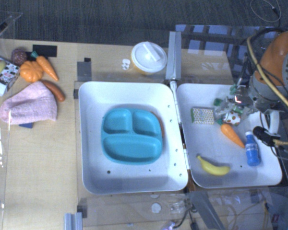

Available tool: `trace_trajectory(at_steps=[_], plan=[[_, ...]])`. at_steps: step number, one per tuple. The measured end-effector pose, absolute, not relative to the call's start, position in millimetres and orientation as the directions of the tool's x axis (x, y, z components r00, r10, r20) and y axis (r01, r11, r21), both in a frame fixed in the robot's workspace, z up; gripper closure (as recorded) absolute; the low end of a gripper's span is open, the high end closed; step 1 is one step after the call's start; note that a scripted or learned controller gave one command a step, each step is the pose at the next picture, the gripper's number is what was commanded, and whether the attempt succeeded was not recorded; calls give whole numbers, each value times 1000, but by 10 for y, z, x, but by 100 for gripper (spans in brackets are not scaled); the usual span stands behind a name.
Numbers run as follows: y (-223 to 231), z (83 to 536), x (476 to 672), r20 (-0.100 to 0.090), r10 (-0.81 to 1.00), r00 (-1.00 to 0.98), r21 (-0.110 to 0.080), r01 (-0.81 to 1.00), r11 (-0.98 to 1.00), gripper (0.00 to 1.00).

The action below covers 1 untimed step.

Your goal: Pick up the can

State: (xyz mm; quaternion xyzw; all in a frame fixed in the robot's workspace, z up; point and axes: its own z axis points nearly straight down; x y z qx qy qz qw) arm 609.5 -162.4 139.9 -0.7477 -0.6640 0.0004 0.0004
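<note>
Wooden bench (110,71), two white bins (86,128) side by side left of and below the gripper (234,110), white lidded bowl (149,57) behind, pink cloth (29,107), toy carrot (48,67) and pumpkin (30,71) far left.

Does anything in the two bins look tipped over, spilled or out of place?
Nothing spilled. The can in the right bin seems to lie on its side beside the carrot. The blue tray sits flat.
</note>
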Motion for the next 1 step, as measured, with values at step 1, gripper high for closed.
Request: trace_trajectory(at_steps=[1], plan=[[-1877,861,6297,-1,987,163,7,987,-163,0]])
